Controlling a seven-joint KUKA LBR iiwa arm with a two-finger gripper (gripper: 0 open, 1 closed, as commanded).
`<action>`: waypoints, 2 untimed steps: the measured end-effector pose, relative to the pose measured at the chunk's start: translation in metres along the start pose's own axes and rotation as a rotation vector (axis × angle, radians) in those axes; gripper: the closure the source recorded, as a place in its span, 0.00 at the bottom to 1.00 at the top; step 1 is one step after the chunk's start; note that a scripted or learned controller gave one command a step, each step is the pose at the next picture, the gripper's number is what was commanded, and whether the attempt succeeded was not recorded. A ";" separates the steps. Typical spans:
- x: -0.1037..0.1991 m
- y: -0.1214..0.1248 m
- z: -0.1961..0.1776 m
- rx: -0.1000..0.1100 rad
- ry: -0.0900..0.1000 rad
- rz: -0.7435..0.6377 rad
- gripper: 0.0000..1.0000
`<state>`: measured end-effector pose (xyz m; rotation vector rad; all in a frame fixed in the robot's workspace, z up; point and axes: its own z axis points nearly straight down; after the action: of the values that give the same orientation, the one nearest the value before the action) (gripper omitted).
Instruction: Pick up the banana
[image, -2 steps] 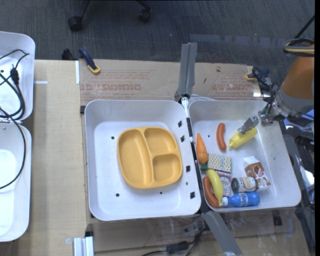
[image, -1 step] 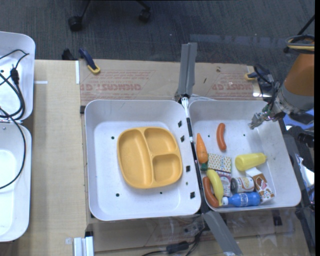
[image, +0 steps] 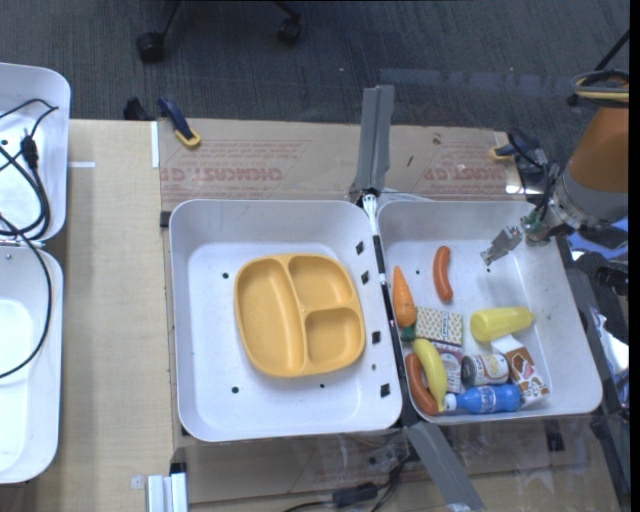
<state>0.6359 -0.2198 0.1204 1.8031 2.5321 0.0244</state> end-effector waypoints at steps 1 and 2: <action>0.023 -0.060 0.015 0.031 0.018 -0.036 0.00; 0.031 -0.098 0.003 0.027 0.022 -0.347 0.00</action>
<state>0.5336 -0.2221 0.1142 1.3521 2.8338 0.0007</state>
